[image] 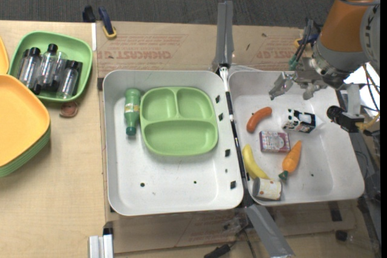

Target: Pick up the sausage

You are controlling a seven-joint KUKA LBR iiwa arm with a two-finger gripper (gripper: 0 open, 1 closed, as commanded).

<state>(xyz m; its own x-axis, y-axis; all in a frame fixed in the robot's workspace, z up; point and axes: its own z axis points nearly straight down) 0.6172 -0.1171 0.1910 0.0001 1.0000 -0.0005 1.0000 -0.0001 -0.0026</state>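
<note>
The sausage (259, 118) is a short orange-red link lying at a slant in the upper left part of the right bin (338, 181). My gripper (295, 86) hangs above the back of that bin, up and to the right of the sausage, with its two grey fingers (278, 87) spread apart and nothing between them. It is clear of the sausage.
In the right bin lie a black-and-white toy cow (300, 121), a pink packet (274, 141), a carrot (292, 157), a banana (253, 162) and a small can (267, 188). The left bin (169, 184) holds a green divided plate (179, 120) and a green bottle (132, 110).
</note>
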